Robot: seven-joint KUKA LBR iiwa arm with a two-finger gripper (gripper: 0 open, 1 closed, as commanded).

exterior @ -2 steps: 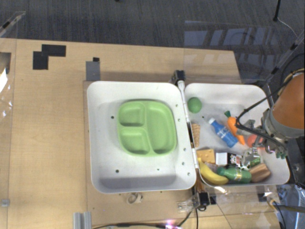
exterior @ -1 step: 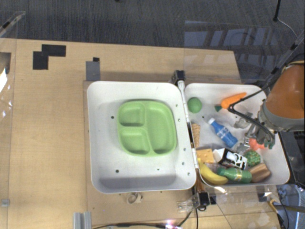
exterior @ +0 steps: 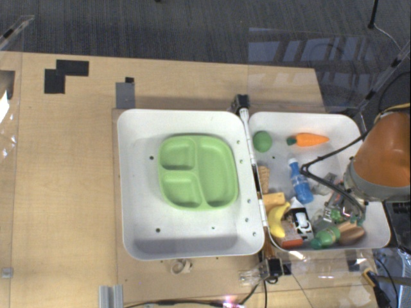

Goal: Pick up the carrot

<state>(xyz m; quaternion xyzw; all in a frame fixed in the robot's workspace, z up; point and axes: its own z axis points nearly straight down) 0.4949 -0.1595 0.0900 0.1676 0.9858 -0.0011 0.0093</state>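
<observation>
At the far edge of the right-hand shallow white bin (exterior: 366, 230) lies the orange carrot with its green top (exterior: 309, 140), near a green ball (exterior: 262, 140). My arm's gripper (exterior: 340, 207) hovers over clutter nearer me; its grip state I cannot tell. Descending here risks snagging the blue bottle (exterior: 300, 183) instead.

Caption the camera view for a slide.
Carrot lies at the right bin's far edge beside a green ball; arm hovers over the bin's right side.
</observation>
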